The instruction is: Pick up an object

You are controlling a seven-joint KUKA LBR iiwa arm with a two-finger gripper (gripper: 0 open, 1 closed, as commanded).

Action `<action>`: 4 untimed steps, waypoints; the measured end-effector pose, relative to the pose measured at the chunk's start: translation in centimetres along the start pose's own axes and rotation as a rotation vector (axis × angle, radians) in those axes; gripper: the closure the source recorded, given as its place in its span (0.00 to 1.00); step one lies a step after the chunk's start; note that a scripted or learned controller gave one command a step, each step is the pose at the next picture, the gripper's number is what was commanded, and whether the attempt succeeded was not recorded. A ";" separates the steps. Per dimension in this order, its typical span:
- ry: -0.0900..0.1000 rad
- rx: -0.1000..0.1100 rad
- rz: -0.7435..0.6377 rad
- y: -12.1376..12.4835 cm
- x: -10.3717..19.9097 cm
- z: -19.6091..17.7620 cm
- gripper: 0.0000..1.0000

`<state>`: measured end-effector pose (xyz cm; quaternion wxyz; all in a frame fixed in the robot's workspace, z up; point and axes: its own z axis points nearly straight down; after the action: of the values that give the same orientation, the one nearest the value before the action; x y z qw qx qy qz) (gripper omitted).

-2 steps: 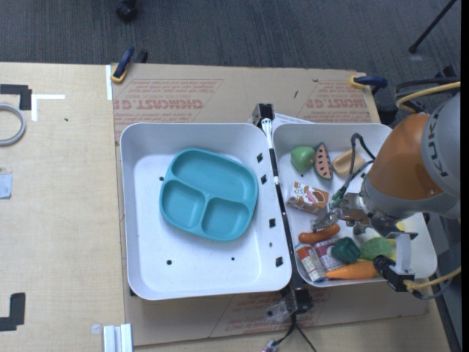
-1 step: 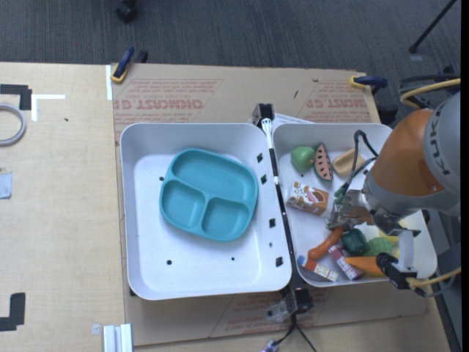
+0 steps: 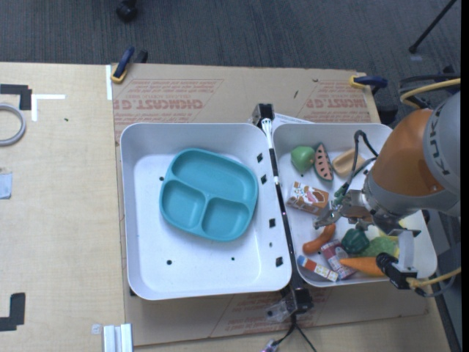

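Fig.: my claw (image 3: pixel 331 215) hangs low in the right bin (image 3: pixel 375 132), tips over the gap between the snack packet (image 3: pixel 308 196) and the orange sausage (image 3: pixel 319 239); I cannot tell how the tips are set, nor whether anything sits betw. them. Nearest pick: the sausage, lying at a slant just below the tips, near the bin's left wall; prob. light hollow plastic, stiff, smooth, rounded, so apt to roll or squirt out; best taken across its short width at mid-length. Packet: flat, light, poor purchase from above. Other toys: green pear (image 3: pixel 302 157), melon slice (image 3: pixel 323 162), carrot (image 3: pixel 363 265), all close-packed. Left bin (image 3: pixel 192 283) carries a blue divided tray (image 3: pixel 209 194).
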<state>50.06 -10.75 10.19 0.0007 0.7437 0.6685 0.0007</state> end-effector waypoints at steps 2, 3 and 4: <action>0.000 0.000 0.004 0.1 -0.1 -1.0 0.00; 0.000 0.003 -0.043 -2.5 1.1 1.0 0.00; 0.000 0.001 -0.038 -2.4 1.1 0.0 1.00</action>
<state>47.82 -9.44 10.14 0.0001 0.7310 0.6824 0.0003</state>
